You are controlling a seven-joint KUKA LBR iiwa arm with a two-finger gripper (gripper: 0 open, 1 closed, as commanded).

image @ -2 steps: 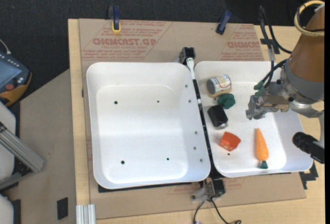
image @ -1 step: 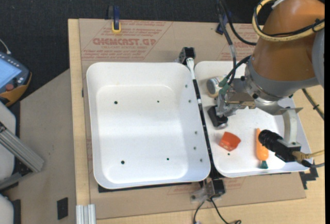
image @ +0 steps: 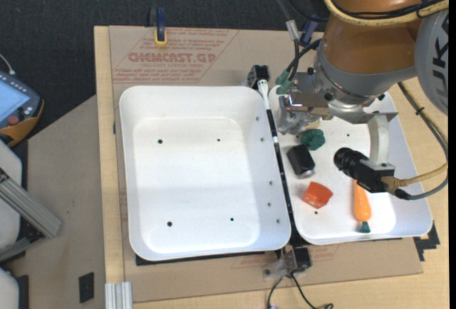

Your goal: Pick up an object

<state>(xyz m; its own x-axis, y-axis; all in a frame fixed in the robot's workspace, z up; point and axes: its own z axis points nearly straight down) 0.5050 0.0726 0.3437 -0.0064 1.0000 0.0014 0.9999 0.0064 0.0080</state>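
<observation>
**Bench and two bins: I am hanging over the right one**

Brown cardboard is covering the bench, with dark floor showing around it, and a blue clamp is gripping the cardboard's far edge. Two white bins are sitting on it side by side, their inner walls touching. The left bin is lying flat, with small dark dots marking its floor.

I am reaching in from the right, my orange band bulking over the far end of the right bin. My gripper is pointing down at that bin's far left corner, close to the wall between the bins. Whether it is spread or pressed together I cannot tell, as my own wrist is blocking the sight of it.

Four things are lying on the right bin's floor. A green piece is sitting just beside my gripper, on its near side; whether the two are touching I cannot tell. A black block is lying just nearer than the green piece, close to the dividing wall. A red block is resting nearer again, apart from the black one. A carrot is lying to the right of the red block, its green tip pointing at the near rim.
</observation>
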